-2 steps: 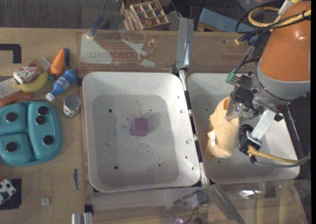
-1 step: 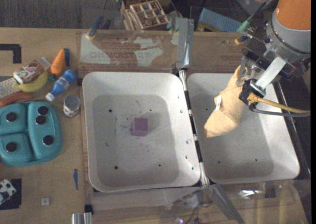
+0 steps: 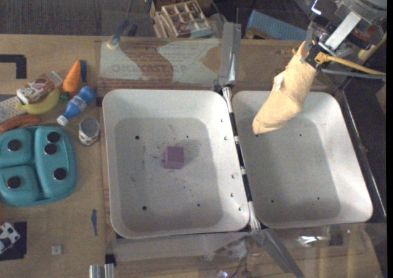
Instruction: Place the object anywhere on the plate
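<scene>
Worktop [image 3: 55, 221] carries two white bins side by side. Right bin [image 3: 344, 203] has its floor mostly open, wide room toward its near and right rims. Left bin [image 3: 123, 209] holds a small purple square [image 3: 174, 157] near centre, free space all round it. A tan cloth mitt [image 3: 284, 99] hangs over the right bin's far-left corner, its top pinched in the closed pincer [image 3: 314, 53].

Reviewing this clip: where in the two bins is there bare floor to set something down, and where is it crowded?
Left bin: bare floor all around the small purple square at its centre. Right bin: the near half is bare; a tan cloth-like object hangs over its far left corner. Crowded: the bench left of the bins.
</scene>
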Robot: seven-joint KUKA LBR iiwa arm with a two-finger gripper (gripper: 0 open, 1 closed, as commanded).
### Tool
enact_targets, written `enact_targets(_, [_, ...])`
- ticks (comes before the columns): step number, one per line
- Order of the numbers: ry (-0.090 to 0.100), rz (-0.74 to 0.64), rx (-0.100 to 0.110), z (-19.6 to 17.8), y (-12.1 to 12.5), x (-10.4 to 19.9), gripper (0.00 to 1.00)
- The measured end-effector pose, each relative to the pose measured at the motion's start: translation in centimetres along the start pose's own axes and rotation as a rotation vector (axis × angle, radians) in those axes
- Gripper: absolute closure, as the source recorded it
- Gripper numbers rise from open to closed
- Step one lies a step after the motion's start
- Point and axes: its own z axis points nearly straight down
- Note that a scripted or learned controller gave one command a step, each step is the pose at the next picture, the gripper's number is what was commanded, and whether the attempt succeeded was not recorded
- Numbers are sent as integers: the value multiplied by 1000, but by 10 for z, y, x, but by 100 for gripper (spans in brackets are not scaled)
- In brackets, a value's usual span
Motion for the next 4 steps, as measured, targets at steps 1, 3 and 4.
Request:
enact_targets(1, [0,-134,3,0,-14,-138,100])
enact_targets(3, [0,-214,-1,0,138,-134,100])
enact_targets(4, [0,-312,-5,-1,164,-116,100])
